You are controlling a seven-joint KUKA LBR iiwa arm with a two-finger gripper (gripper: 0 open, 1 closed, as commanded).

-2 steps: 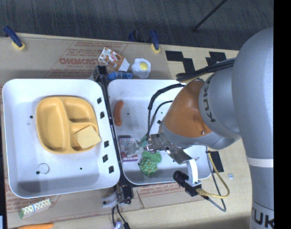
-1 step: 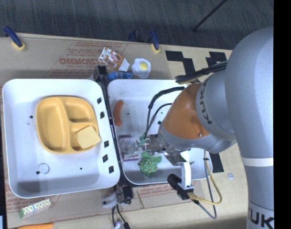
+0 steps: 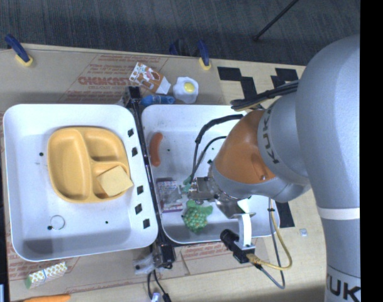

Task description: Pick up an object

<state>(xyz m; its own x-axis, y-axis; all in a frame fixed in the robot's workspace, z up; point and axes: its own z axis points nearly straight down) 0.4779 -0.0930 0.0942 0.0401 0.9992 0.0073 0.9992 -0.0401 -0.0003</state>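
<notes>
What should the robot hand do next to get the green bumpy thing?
Probably ease straight down a little. The hand sits low in the right bin, right beside the green bumpy thing, which lies on the bin floor near the front wall. Nothing shows it gripped yet, so a small drop onto it looks like the best bet.

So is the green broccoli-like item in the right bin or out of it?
In. The green item lies on the floor of the right bin, near its front edge, just below the arm's pincer. Whether the pincer touches it: cannot tell.
</notes>
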